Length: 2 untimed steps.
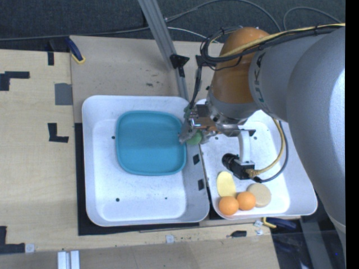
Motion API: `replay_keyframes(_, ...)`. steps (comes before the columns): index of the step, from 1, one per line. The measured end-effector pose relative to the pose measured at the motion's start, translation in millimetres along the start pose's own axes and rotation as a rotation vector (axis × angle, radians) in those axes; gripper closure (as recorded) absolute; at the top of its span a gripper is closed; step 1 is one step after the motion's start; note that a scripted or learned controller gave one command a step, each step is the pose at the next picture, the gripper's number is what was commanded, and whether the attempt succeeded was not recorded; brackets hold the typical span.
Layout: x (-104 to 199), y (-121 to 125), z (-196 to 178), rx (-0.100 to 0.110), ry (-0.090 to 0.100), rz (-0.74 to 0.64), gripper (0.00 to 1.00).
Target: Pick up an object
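Open floor along left bin point(101, 206) front and left side. Blue plate point(150, 142) fills its back right. Right bin point(297, 198) front crowded by fruit point(242, 195); arm point(291, 72) looms over its back.

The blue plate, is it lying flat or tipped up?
Flat: the blue plate rests face up on the floor of the left bin, its whole rim visible.

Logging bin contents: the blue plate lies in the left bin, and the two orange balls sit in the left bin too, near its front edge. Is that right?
Not quite. The camera view shows the blue plate in the left bin, but the two orange balls sit in the right bin, near its front edge.
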<state>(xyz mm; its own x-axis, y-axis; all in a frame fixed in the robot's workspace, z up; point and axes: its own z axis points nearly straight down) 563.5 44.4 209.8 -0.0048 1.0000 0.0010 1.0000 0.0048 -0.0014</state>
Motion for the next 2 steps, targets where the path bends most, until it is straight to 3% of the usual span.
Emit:
replay_keyframes(1, 43.2, -3.2, -9.1, -0.001, 0.000, 0.001, 1.00)
replay_keyframes(2, 41.1, -3.2, -8.8, 0.000, -0.001, 0.004, 0.00)
